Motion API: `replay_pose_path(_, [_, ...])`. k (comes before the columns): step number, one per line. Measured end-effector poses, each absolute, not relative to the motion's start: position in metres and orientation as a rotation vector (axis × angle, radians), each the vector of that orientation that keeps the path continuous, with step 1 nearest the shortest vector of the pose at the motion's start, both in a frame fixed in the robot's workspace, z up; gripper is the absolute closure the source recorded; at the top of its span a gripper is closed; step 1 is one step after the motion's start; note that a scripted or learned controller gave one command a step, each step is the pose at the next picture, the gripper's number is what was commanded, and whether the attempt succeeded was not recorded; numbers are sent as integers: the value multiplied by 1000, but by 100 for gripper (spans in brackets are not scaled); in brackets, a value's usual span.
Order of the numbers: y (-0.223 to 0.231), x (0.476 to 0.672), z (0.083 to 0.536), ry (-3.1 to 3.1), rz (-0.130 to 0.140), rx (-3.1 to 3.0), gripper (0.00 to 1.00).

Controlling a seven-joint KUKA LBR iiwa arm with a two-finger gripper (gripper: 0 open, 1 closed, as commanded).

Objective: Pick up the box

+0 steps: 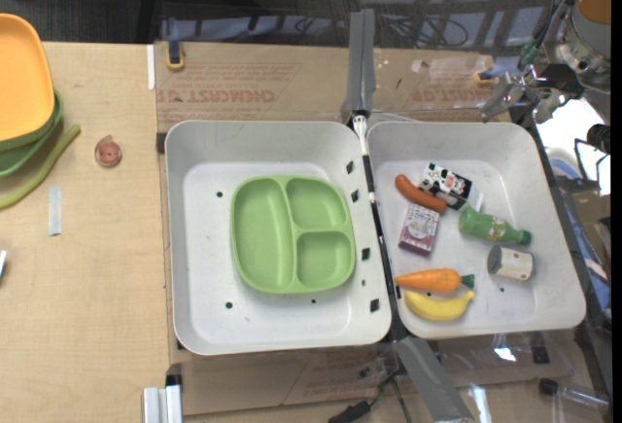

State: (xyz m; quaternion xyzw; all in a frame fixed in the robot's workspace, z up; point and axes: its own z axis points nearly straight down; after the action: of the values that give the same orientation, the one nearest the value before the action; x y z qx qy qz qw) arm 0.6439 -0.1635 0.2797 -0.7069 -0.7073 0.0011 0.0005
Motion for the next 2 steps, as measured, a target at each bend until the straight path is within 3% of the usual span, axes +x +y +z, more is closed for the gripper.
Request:
replay_pose_path(1, [-115, 605, 158, -2134, 4, -2303, 0])
replay_pose_path(2, [-98, 576, 98, -2121, -10, -2331, 0])
